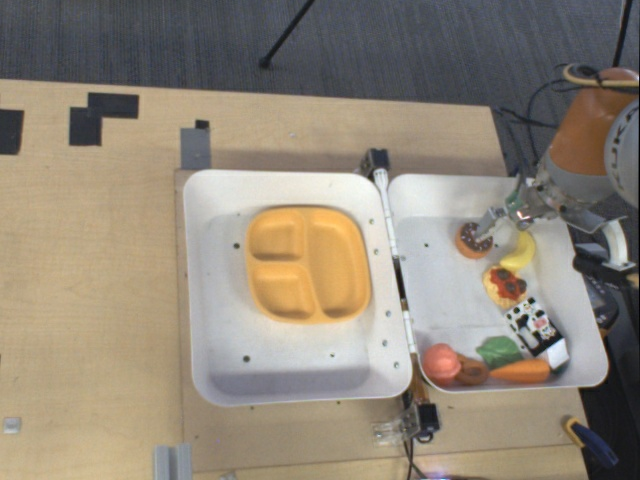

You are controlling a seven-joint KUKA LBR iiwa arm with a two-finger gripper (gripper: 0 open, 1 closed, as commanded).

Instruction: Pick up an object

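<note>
Starting at the bottom edge of the frame: the right bin (pixel 590 368) has a little pile in its lower corner. There's a pink-red round thing, looks like an apple or peach (pixel 441 362), touching a small brown piece (pixel 472 372), then a green leafy bit (pixel 497 350) and an orange carrot (pixel 520 371) lying flat along the bin's bottom wall. Just above the carrot is a black-and-white cow-patterned block (pixel 532 326), tilted.

Going up the right bin from there: a yellow piece with red blobs on it (pixel 504 286), maybe toy pizza, and just above that a yellow banana (pixel 519 254). To the left of the banana sits a small brown donut-like ring (pixel 471 238), on the bin floor.

The gripper (pixel 497 218) comes in from the right edge, hanging right over the donut's upper right side. Its fingers (pixel 487 222) look parted, and I can't see anything pinched between them. No clear contact with the donut either, too small to tell.

The left bin (pixel 215 298) in the middle of the frame holds an orange divided tray (pixel 305 263), sitting flat. Above the wrist, the arm's orange band (pixel 592 123) is at the upper right.
</note>
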